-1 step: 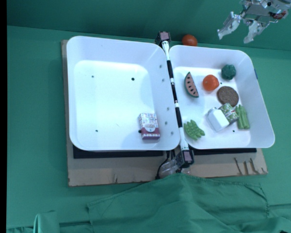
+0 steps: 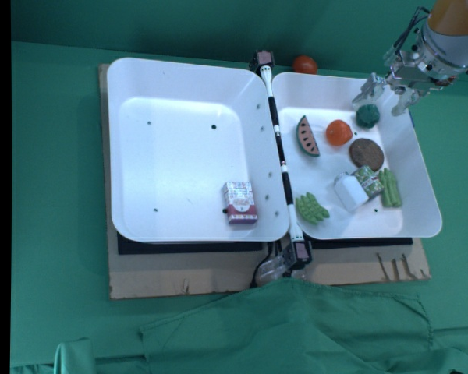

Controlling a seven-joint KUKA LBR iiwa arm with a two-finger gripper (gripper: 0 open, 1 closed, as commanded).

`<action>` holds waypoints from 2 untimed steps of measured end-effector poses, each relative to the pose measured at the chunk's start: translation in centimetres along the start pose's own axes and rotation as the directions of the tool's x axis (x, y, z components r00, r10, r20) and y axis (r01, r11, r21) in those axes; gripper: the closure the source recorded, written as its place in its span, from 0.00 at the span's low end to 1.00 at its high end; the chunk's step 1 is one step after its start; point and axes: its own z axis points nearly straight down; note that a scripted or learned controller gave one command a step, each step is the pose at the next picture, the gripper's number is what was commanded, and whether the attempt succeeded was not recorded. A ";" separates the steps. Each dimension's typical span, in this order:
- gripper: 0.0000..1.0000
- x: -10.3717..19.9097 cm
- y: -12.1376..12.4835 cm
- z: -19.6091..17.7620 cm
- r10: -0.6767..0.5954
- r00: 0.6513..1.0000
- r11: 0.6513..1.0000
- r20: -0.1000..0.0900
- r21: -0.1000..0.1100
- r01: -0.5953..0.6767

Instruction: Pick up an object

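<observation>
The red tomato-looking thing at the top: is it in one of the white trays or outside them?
Outside. The red tomato sits on the green cloth just beyond the far rim of the right bin, near the divider between both bins.

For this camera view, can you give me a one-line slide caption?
Hand open above the broccoli in the right bin; a small carton lies in the left bin.

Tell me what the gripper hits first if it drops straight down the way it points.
Probably the dark green lump in the right bin: the gripper, fingers spread, hangs just above it. Depth is unclear, so it might land beside it.
</observation>
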 end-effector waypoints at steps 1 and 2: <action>0.00 2.9 1.6 9.8 -0.008 1.000 1.000 -0.002 -0.001 0.008; 0.00 7.1 1.1 10.2 -0.008 1.000 1.000 0.006 -0.021 0.009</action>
